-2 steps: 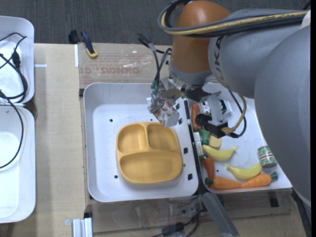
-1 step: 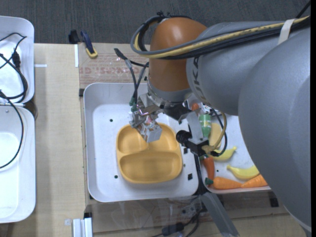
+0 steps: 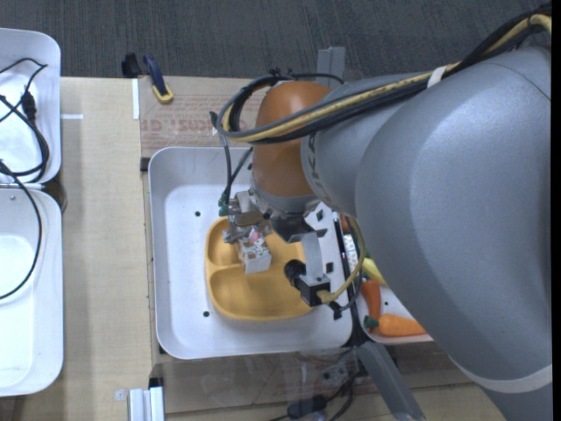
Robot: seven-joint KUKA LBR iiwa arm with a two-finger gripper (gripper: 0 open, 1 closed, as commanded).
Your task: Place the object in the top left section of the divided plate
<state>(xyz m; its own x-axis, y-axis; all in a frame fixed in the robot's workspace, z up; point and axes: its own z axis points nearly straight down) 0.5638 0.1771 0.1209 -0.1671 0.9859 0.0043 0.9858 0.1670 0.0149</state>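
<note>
Claw (image 3: 252, 251) above divided plate (image 3: 230, 295)

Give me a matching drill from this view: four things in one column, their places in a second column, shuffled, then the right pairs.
Things:
1. yellow divided plate
2. orange carrot
3. blue-and-yellow clamp
4. black cables

Places:
A. on the bench's far edge
B. in the left white bin
C. at the right bin's near right corner
D. under the end effector, in the right white bin

Pairs: 1-D, 2-C, 3-A, 4-B
</note>
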